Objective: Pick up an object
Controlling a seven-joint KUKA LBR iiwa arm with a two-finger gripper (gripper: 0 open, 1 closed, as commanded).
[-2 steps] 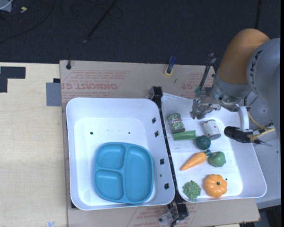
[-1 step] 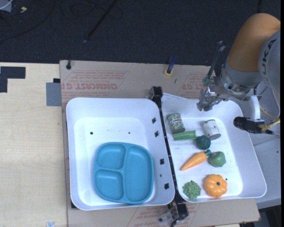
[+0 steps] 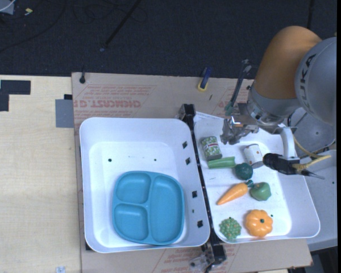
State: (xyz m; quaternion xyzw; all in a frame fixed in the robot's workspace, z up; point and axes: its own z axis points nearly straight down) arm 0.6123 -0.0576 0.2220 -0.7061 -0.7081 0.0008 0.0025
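From above, the desk carries two shallow white bins side by side. The left bin holds a blue divided plate lying flat toward its near side. The right bin holds the small things: a green-labelled can lying near the divider, a green cucumber just below it, a dark green round vegetable beside the cucumber's right end, an orange carrot slanting below that, a green pepper just right of the carrot, a small orange pumpkin near the front, and a head of broccoli just left of the pumpkin. A small white cylinder lies right of the can.

The grey arm with its orange band reaches in from the right, and its tool hangs over the far part of the right bin, just right of the can and above the cucumber. Nothing can be seen between its fingers; whether they are spread or pressed together I cannot tell.
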